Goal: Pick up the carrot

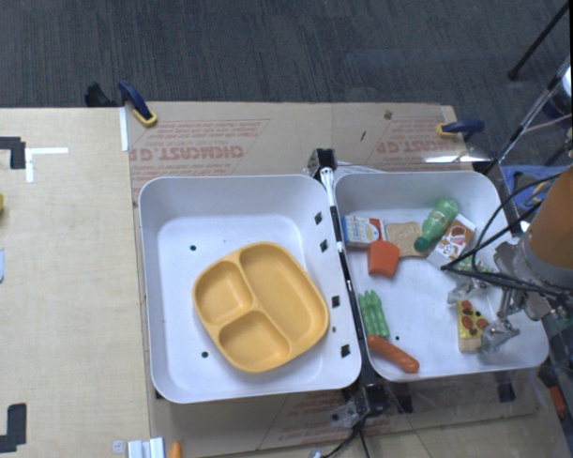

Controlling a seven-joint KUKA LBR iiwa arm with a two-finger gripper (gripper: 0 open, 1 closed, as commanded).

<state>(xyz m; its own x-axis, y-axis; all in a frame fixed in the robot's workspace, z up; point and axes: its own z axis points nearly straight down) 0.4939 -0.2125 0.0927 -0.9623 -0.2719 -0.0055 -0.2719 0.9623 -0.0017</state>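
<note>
The carrot (pixel 394 354) is orange-red and lies at a slant along the front left wall of the right bin (pixel 411 177), just below a bunch of green beans (pixel 374 314). My gripper (pixel 500 336) hangs over the front right corner of that bin, well to the right of the carrot and beside a pizza slice (pixel 471 325). Nothing shows in its grasp. The grey arm with its orange band (pixel 557 225) comes in from the right edge.
The right bin also holds a red block (pixel 383 258), a small carton (pixel 361 230), a cracker (pixel 400 237), a green bottle (pixel 437 224) and a snack packet (pixel 457 239). A yellow divided plate (pixel 260 305) lies in the left bin (pixel 157 275).
</note>
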